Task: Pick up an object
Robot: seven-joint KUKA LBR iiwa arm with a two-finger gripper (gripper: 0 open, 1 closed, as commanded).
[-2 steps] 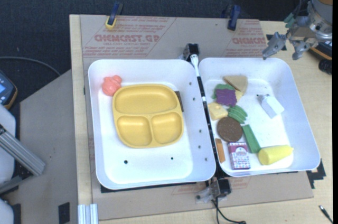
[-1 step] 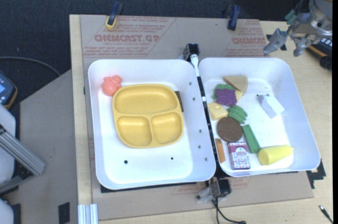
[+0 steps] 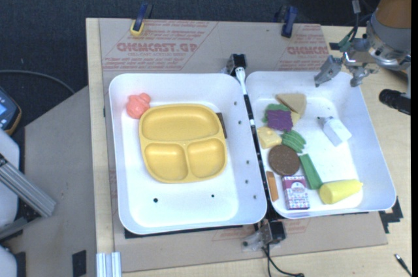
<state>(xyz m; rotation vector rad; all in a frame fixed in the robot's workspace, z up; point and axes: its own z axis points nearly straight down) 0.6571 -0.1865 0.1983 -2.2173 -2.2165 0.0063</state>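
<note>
My gripper (image 3: 342,74) hangs over the far right corner of the right bin (image 3: 372,138), its two grey fingers spread open with nothing between them. Below it in that bin lie a tan wedge (image 3: 292,101), a purple toy (image 3: 279,118), a pale yellow piece (image 3: 268,136), a green piece (image 3: 294,139), a brown disc (image 3: 284,159), a green stick (image 3: 309,171), a yellow corn-like toy (image 3: 339,191), a pink carton (image 3: 295,193), an orange stick (image 3: 272,185) and a small white-grey block (image 3: 335,130).
The left bin (image 3: 127,197) holds a yellow divided plate (image 3: 182,142) and a pink toy (image 3: 137,105) at its far left corner. Cardboard (image 3: 196,47) lies under both bins, held by clamps (image 3: 138,21) at the back edge.
</note>
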